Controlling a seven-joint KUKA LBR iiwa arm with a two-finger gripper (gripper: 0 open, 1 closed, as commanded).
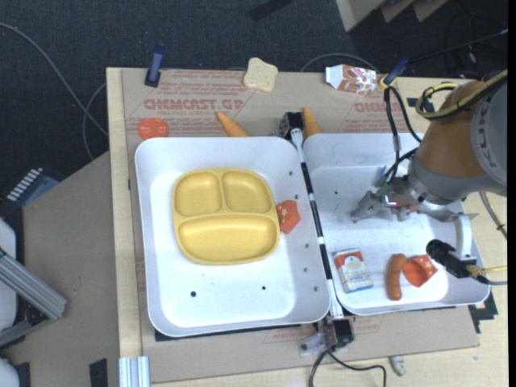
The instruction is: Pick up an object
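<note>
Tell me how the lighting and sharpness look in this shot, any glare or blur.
In the camera view the light is even and soft; the white bins look bright but keep their edges, with faint shadow beside the yellow plate; the gripper looks slightly soft, and the bin's far corners bow a little.

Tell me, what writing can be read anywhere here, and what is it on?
"CHEMCAST G.P": red print on the brown board under the bins, at the back left.
Smaller red lines above and below that word: too blurred to read.
Red print on the board at the back right: too blurred to read.
Small red and white carton in the right bin: print too small to read.
</note>
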